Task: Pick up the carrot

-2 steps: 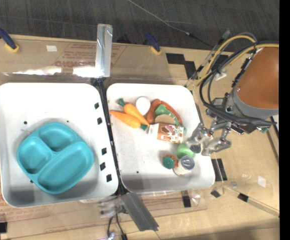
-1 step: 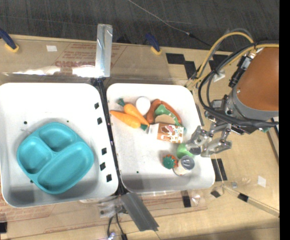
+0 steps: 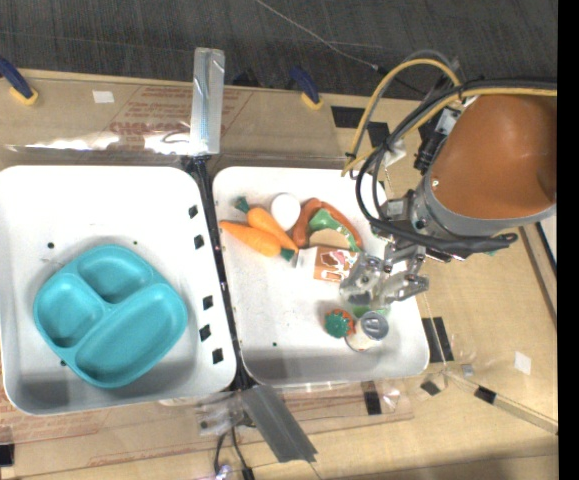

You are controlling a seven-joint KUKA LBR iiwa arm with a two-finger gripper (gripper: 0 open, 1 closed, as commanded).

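carrot [image 3: 254, 238] in right bin [image 3: 269, 353] | plate [image 3: 109, 313] in left bin [image 3: 9, 268] | pincer [image 3: 377, 286] state unclear

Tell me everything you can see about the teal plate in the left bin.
The teal plate is a rounded, smooth divided dish that looks like plastic, with three compartments: two smaller ones toward the upper left and one larger toward the lower right, split by raised ridges. All three hold nothing. It lies flat and upright on the floor of the left bin, toward its lower half, turned diagonally. Nothing else touches it.
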